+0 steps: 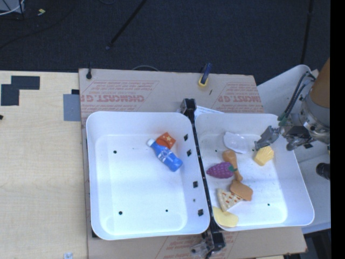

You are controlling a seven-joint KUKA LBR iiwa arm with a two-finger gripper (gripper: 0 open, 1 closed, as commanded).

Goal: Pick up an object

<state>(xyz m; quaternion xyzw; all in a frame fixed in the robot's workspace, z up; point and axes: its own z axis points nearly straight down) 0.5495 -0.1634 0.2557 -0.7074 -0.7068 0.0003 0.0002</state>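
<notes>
My gripper (281, 139) hovers over the right bin's (294, 209) far right side, open, with nothing between its fingers. A small yellow block (263, 156) lies just below its left finger (267, 137), beside it rather than gripped. Further left in this bin are a white crumpled piece (236, 141), a tan drumstick (232, 161), purple grapes (220, 170), a brown bread roll (242, 190), a waffle wedge (228, 199) and a yellow slice (225, 218). In the left bin (108, 198) a blue bottle (167, 157) lies next to an orange-red block (166, 140).
A black-clipped divider (195, 161) separates the two bins. They rest on cardboard (135, 93) on a wooden bench (38, 171). A blue-and-yellow clamp (204, 76) stands at the cardboard's back edge. The arm's cables and body (312, 112) crowd the right bin's far right rim.
</notes>
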